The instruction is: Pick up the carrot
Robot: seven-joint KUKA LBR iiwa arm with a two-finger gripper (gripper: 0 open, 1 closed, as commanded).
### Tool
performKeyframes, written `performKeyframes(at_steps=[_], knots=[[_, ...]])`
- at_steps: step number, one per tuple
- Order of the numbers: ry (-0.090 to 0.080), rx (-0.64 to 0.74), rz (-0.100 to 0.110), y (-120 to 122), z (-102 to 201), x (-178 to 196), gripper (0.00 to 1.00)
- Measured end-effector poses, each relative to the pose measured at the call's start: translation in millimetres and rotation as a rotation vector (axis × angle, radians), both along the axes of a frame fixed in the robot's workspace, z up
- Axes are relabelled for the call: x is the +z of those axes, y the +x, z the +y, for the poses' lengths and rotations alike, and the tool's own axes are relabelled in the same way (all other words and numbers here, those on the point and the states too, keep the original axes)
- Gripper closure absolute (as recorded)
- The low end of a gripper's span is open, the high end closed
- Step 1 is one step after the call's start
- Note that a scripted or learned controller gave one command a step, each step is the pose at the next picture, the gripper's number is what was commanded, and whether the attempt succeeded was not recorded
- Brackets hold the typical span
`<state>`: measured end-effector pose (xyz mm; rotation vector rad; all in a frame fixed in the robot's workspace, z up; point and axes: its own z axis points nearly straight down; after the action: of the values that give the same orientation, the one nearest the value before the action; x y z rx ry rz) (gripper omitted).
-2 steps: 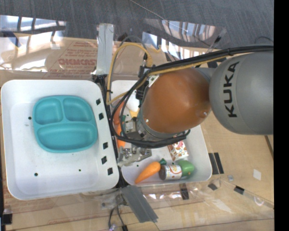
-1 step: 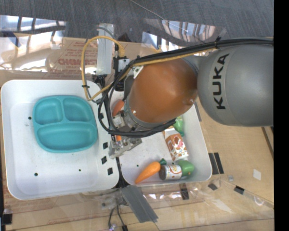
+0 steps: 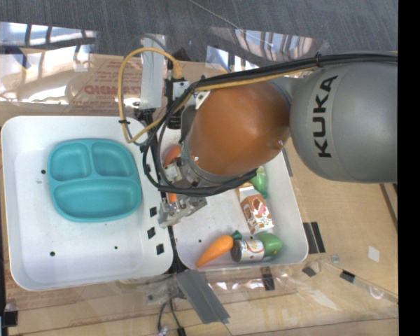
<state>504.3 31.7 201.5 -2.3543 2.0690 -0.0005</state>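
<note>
- Camera view: the grey arm [image 3: 336,117] carries the word "KUKA" in black capitals down its casing, beside the orange band [image 3: 234,131].
- The claw [image 3: 176,210] hangs low over the divide between the two white bins; whether it is released or clenched cannot be told, as the wrist and cables hide it.
- The carrot [image 3: 214,250], orange with a green top, lies in the right bin [image 3: 297,219], below and slightly right of the claw, near it but apart, tip pointing toward the bin's near-left corner.
- Touching the carrot's green end is a small bottle [image 3: 255,248] with a green cap and a label too small to read.
- A printed packet [image 3: 256,213] lies right of the claw; its writing is illegible.
- Left of the claw, in the left bin [image 3: 21,243], sits a teal divided plate [image 3: 94,179].
- Above the claw, cardboard [image 3: 101,89] bears faint red lettering that cannot be made out.
</note>
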Motion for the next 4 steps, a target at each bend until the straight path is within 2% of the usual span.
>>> performKeyframes(at_steps=[1,2,3,4], knots=[[-0.001,0.271,0.002,-9,46,7,1.0],[-0.005,0.033,0.008,-14,-19,2,1.0],[-0.002,0.252,0.002,-5,21,6,1.0],[-0.004,0.663,0.003,-28,58,-11,1.0]])
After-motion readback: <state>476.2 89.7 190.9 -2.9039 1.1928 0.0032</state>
